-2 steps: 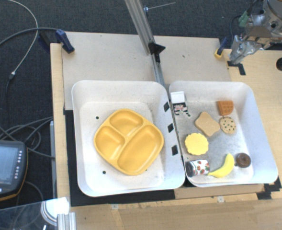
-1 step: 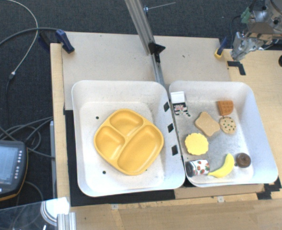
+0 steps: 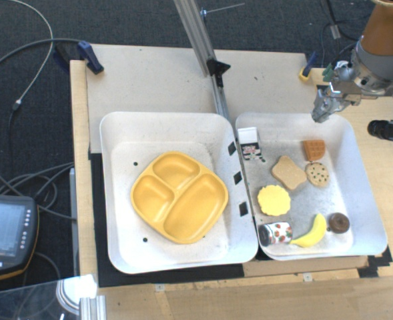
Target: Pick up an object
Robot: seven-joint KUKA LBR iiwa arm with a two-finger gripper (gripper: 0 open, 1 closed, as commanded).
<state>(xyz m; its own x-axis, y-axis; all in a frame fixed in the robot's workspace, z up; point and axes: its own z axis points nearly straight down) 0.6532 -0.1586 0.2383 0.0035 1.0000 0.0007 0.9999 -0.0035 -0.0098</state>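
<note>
Yellow divided plate in left bin; right bin holding toast, waffle, cookie, banana, can; end effector above right bin's far rim, grip state unclear.

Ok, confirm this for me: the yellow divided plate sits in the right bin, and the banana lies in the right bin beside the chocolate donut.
One thing is wrong: the yellow divided plate sits in the left bin, not the right bin. The camera view shows this. The rest holds: the banana lies in the right bin beside the chocolate donut.
</note>
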